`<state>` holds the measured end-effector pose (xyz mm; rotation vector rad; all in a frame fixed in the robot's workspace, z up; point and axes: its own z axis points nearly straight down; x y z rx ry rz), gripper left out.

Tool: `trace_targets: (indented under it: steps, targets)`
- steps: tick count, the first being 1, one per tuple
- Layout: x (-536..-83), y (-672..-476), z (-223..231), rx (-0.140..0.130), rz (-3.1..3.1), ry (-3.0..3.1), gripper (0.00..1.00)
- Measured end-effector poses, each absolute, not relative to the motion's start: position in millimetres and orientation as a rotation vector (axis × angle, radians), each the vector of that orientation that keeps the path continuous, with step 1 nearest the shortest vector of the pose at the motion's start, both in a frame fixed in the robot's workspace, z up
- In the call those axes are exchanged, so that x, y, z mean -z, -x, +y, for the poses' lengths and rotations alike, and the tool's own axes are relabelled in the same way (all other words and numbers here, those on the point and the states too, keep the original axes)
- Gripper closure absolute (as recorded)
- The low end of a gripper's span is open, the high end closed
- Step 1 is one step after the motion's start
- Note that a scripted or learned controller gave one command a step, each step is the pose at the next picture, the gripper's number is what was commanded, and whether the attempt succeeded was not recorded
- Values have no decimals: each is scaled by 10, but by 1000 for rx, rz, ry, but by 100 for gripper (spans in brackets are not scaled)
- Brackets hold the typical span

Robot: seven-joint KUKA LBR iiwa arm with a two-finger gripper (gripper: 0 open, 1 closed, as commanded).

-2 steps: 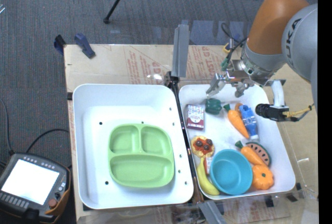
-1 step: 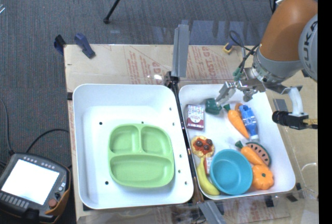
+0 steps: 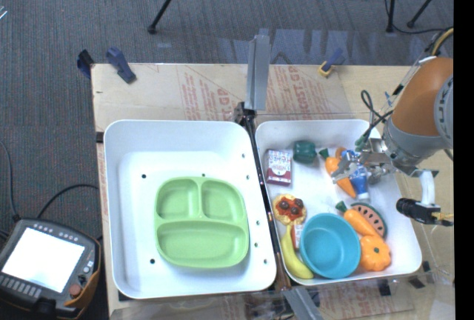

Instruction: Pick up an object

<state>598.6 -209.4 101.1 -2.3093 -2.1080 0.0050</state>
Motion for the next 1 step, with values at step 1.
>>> trace_targets:
  steps: [1]
  targets:
    - [-1145, -5998, -2128, -2, -2106, 2319, 100]
